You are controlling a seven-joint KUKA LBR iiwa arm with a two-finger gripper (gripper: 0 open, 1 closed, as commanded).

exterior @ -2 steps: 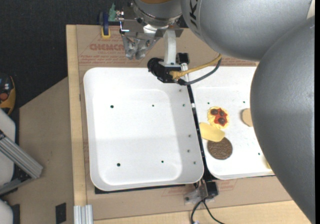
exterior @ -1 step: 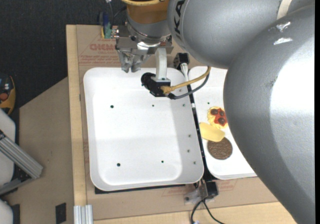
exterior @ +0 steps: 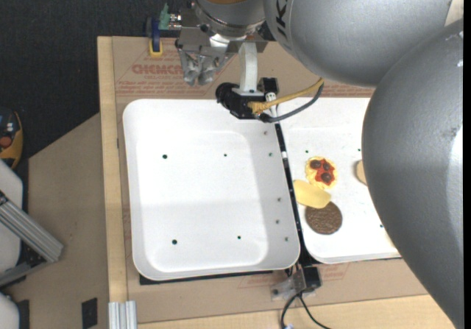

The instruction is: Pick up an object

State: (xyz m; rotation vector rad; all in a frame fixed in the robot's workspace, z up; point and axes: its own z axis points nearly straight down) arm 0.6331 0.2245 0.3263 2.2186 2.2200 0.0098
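At the near edge of the tabletop (exterior: 110, 276), a small black connector (exterior: 307, 278) with a trailing cable is sitting just in front of the seam between the two bins. Beyond it, the bin on the view's left (exterior: 126, 143) is showing a bare white floor. The bin on the view's right (exterior: 346, 129) is carrying the candidates for picking. Nearest is a brown round disc (exterior: 324, 218). A yellow piece (exterior: 312, 194) is touching or slightly overlapping its far edge, and a pale piece with red spots (exterior: 321, 171) is lying just behind that. A tan item (exterior: 360, 171) is showing at the edge of the grey arm (exterior: 412, 173), which is covering much of that bin. Farthest, the tool (exterior: 197, 70) is hanging over the brown board beyond the far rim of the left bin, well apart from every object and carrying nothing. Whether it is open or closed cannot be told from this angle. In my judgement the task is standing at the approach step, with no grasp yet begun. The next move is calling for travel across to the right bin, then a descent over one chosen piece. The disc, the yellow piece and the spotted piece are crowding one another, so a clean grasp on a single item is looking doubtful. The raised rims where the bins meet are lying in the tool's path.
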